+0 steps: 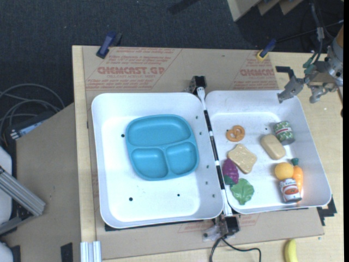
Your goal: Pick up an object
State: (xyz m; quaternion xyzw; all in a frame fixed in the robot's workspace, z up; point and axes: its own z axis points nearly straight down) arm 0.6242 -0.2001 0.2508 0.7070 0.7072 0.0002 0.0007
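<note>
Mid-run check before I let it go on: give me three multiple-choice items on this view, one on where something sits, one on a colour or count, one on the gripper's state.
1. Where does the pretzel lie?
A. In the right bin
B. On the blue tray
C. On the bare bench

2. What colour is the divided tray in the left bin?
A. Red
B. Blue
C. Yellow

3. How is the gripper now?
A. Shut on the pretzel
B. Open, holding nothing, above the right bin's far corner
C. Resting on the tray

Key: 1 A, the pretzel lies on the floor of the right bin, near its upper left. 2 B, the three-compartment tray is light blue. 3 B, the two fingers stand apart with nothing between them, over the far right corner.
</note>
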